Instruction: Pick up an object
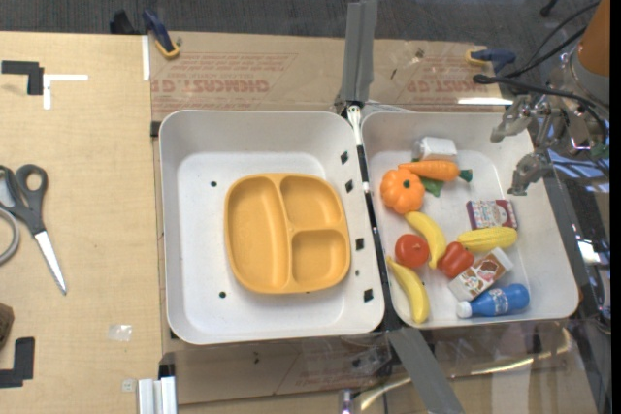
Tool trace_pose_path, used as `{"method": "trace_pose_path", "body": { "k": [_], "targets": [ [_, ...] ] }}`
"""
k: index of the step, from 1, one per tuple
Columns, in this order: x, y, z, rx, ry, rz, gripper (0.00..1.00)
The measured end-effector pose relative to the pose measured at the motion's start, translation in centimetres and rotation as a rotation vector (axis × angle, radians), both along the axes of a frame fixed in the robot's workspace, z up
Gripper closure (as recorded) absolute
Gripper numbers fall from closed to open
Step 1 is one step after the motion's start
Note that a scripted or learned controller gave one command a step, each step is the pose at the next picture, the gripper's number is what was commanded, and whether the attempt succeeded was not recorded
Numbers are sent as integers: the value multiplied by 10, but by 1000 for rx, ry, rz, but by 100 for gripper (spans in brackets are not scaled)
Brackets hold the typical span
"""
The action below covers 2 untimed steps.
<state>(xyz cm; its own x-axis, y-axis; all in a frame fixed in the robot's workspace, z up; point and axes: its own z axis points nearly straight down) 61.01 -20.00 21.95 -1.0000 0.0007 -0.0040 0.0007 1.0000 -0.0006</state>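
At the right bin's (pixel 563 252) far right corner, the gripper (pixel 519 150) hovers empty, approach step; whether its fingers are spread cannot be told. Next move requires descent onto the carrot (pixel 432 170) nearby.

Both bins, left (pixel 184 238) & right (pixel 548 238), look like smooth white plastic w/ a soft sheen. The yellow tray (pixel 287 233) at 9 o'clock from the toys is matt plastic. Toy food, e.g. pumpkin (pixel 402 191), bananas (pixel 411 289) and tomato (pixel 411 250), is glossy plastic. The claw (pixel 524 150) at 2 o'clock looks like bare shiny metal. The surface (pixel 78 208) is pale wood, matt; cardboard (pixel 252 82) at 12 o'clock is brown, dull. Scissors (pixel 39 223) have metal blades, grey plastic handles.
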Motion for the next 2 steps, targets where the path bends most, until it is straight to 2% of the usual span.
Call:
{"method": "trace_pose_path", "body": {
  "k": [1,2],
  "targets": [
    [-3,26,-84,0,1,4,0],
    [-41,95,-125,1,2,19,0]
  ]
}}
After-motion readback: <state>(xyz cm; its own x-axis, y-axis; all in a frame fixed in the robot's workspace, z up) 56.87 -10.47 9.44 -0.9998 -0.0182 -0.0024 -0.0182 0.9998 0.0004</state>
